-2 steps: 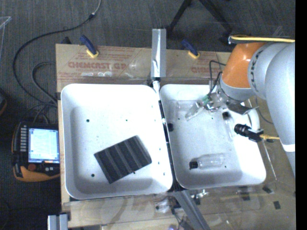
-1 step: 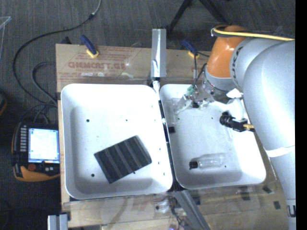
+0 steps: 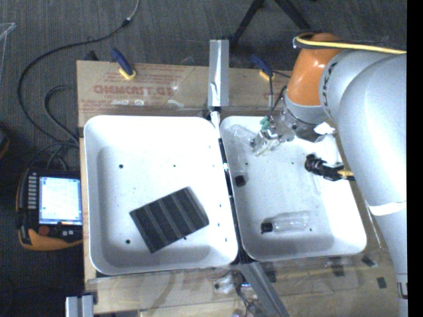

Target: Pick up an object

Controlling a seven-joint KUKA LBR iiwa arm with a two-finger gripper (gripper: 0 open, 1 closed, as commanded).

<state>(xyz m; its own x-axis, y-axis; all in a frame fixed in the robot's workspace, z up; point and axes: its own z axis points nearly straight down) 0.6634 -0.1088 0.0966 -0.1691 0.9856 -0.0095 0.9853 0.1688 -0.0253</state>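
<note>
1. The tool (image 3: 269, 137) hangs over the right bin (image 3: 291, 190), close to its far edge and nearer the far-left corner. I cannot tell whether it is released or clenched. Nothing shows as held.
2. Just beside it, in that far-left corner, lies a clear piece (image 3: 243, 136), faint against the white floor. Being nearest, it is probably the thing to pick up.
3. Risk: the piece sits close to the bin's wall and corner. A descent there could strike the rim or push the piece against the wall rather than close on it.
4. Risk: the piece is clear and its outline is vague. A slightly misplaced grasp could shut on nothing, or a smooth surface could slip out on the lift.
5. The right bin also holds a small black bit (image 3: 239, 179) by its left edge. A clear bottle (image 3: 289, 223) lies on its side near the near edge, well apart from the tool.
6. The left bin (image 3: 132, 144) holds one dark ribbed slab (image 3: 170, 218), lying flat and askew toward its near-right corner.
7. Both bins sit side by side on the table (image 3: 132, 91), their inner rims touching.
</note>
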